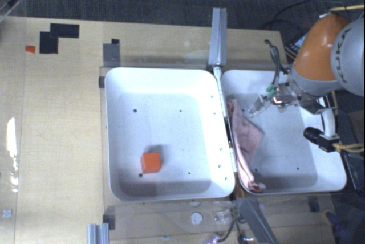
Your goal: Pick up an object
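Arm (328, 57) over right bin (296, 174) (reaching left); jaws (263, 104) above pink cloth (246, 137)

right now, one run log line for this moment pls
phase: reach | gripper: over right bin, nothing seen held | cloth: right bin, left wall | orange block: left bin

arm (336, 55) running off right edge; hand (259, 107) too small and blurry, fingers unreadable; cloth (245, 140) lower end tucking under bin (296, 180) wall.
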Robot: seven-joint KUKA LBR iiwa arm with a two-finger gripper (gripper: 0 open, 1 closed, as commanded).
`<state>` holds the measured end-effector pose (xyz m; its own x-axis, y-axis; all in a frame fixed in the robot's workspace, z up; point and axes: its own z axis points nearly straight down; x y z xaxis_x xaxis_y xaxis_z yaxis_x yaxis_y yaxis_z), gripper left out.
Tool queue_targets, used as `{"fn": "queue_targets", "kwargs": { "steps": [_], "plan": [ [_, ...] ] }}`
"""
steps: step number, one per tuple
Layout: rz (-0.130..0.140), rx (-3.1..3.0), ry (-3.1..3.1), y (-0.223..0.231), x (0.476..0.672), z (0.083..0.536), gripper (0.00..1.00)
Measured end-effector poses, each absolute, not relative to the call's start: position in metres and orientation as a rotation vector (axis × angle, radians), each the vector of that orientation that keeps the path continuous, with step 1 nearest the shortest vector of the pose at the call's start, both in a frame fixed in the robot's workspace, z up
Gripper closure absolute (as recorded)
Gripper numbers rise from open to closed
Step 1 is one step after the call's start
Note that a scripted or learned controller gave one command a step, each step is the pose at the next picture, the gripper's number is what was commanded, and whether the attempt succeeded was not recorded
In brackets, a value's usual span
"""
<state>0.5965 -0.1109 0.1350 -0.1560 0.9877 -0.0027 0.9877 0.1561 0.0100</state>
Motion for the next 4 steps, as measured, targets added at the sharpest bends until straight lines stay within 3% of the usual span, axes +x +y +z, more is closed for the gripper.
{"fn": "queue_targets", "kwargs": {
  "steps": [1, 2, 4],
  "plan": [
    [0.013, 1.835, 2.531, -0.150, 0.568, 0.091, 0.00],
    [0.016, 1.795, 2.556, -0.096, 0.550, 0.092, 0.00],
    [0.012, 2.117, 2.306, -0.108, 0.673, 0.090, 0.00]
  ]
}}
